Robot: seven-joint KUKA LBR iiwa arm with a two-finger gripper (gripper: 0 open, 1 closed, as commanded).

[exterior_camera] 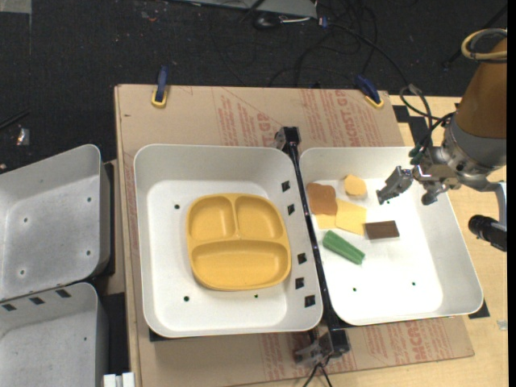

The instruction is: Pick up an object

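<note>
Closest to you, along the front of the bench, both white bins sit side by side: the left bin [153, 240] carries a yellow divided plate [239, 242], and the right bin [451, 289] has bare floor across its front half. Move your eye back a little in the right bin and you reach the candidates for the pick: a green block [344, 247] lying at a slant, a dark brown block [381, 230] just to its right, a pale yellow slab [351, 216] touching a brown piece [322, 198], and a small yellow lump [355, 186] furthest back. Beyond and to the right of these, the gripper [410, 185] hangs over the bin with its two fingers spread apart and nothing between them, the nearer dark finger [394, 186] pointing toward the cluster. You should read this as the approach step: no object is chosen by contact yet, and all five lie flat on the bin floor. The next move, in my judgement, calls for you to line up over one piece, probably the dark brown block or the yellow lump, since they lie nearest, then descend with the fingers straddling it. Watch the crowding: the slab and brown piece touch, so a finger could land on a neighbour.
</note>
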